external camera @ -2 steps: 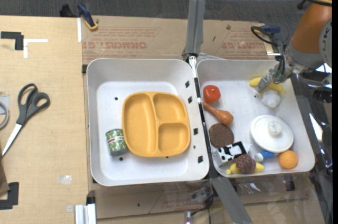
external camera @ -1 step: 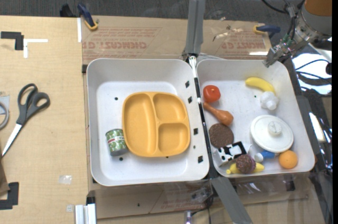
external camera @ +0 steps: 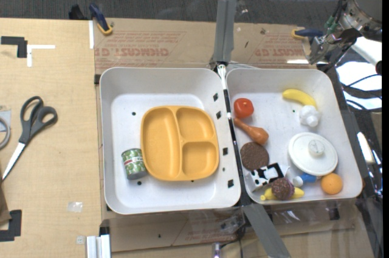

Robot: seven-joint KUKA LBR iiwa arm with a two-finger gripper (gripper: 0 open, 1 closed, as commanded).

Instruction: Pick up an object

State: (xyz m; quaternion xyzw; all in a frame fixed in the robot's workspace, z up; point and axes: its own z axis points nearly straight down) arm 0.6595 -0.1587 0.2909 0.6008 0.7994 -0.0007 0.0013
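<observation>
My gripper hangs at the top right, outside the right bin's far right corner, above the cardboard and amid cables. It is well clear of the objects. That bin holds a banana, a red tomato, an orange drumstick-shaped toy, a brown disc, a white lidded pot, an orange ball, a small white piece, a black-and-white toy and a dark round ball. The left bin holds a yellow divided plate and a green can.
Scissors lie on the wooden bench at the left. A blue clamp sits at the cardboard's far left corner. A grey bar runs back from the seam between the bins. Cables trail along the right side.
</observation>
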